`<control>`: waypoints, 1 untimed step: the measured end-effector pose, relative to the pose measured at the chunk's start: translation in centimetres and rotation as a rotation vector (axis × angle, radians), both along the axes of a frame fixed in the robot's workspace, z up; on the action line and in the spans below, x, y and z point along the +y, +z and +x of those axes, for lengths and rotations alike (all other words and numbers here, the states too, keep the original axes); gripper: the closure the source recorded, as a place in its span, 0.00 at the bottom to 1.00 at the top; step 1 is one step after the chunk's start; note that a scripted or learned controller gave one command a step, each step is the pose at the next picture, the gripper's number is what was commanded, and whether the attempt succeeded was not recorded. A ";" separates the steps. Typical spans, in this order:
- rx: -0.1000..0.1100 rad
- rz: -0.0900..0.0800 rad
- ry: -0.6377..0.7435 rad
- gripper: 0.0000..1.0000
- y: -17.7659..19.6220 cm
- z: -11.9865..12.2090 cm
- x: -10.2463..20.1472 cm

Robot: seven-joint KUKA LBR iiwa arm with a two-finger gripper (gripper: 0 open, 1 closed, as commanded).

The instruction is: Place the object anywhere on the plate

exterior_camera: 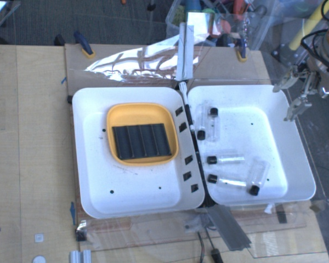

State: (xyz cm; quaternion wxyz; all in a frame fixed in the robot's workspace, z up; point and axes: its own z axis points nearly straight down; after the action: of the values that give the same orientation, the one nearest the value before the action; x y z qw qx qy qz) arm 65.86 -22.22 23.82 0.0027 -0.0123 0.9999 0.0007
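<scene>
- Gripper (295, 95): one, a metal assembly with cables, well right of the plate, hanging just outside the far right corner of the right bin. Whether it is spread or pressed together cannot be told, and nothing is seen in its grasp.
- Plate (114, 115): one, yellow with rounded corners, lying flat in the left bin (93, 196), towards its far side.
- Insert (141, 141): one, black and ridged, lying on the plate and covering most of its floor.
- Right bin (296, 163): one, white and shallow, just right of the plate's bin, their walls touching.
- Vials (230, 159): five, clear with black caps, all lying in the right bin, right of the plate. Two lie close together nearest the plate, and three lie nearer the front, one of them tilted and furthest from the plate.
- Tabs (182, 127): five, small and black, in a row just right of the plate.
- Foil (137, 64): one crumpled sheet, beyond the plate.
- Clamps (85, 47): two, blue, beyond the plate.
</scene>
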 end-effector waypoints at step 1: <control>-0.006 -0.003 0.262 0.00 2.5 1.0 0.1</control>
State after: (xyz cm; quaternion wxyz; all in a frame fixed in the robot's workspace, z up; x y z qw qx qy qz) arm 66.88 -22.16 26.34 0.0056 -0.1430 0.9897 -0.0004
